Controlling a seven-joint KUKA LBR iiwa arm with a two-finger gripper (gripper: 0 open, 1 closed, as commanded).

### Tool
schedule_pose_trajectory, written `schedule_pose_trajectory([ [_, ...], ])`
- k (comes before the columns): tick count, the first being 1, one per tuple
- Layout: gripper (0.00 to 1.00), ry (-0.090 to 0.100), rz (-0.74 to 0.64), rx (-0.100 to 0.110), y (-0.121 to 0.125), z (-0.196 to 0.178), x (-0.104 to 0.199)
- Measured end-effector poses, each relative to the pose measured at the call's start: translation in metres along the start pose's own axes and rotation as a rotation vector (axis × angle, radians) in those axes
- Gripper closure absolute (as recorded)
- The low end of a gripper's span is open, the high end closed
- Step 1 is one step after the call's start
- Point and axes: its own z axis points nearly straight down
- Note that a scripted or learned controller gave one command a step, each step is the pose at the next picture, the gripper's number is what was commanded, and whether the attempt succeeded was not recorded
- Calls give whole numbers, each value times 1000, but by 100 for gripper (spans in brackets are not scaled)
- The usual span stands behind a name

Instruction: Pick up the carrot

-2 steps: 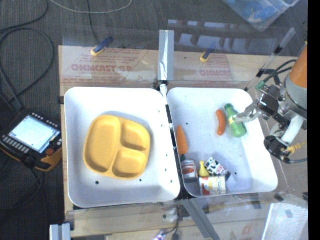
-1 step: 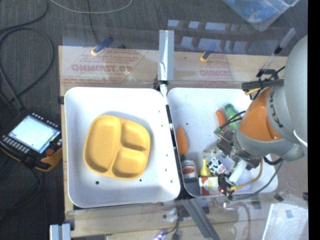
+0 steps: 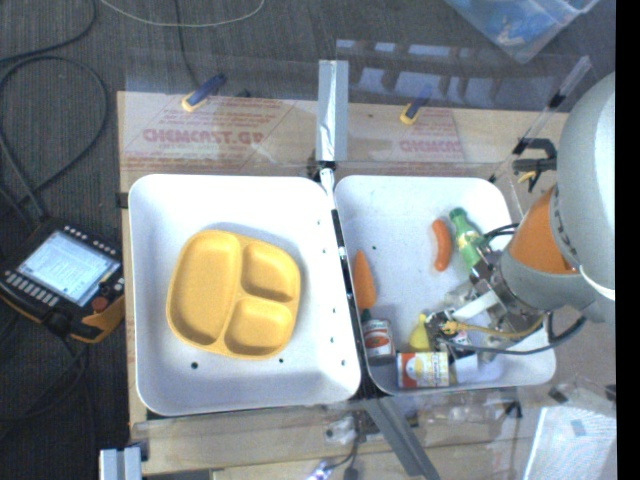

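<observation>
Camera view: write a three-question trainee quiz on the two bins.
1. True or false: the yellow tray lies in the left bin.
2. The carrot lies where in the right bin? A) against its left wall B) at its far right corner C) in the tray
3. Fill in: the gripper is low in the ____ bin.

Key: 1 true; 2 A; 3 right.
</observation>
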Motion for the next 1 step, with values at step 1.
schedule_pose_trajectory([
  [1,100,-5,-2,-1,0,-9,-1],
])
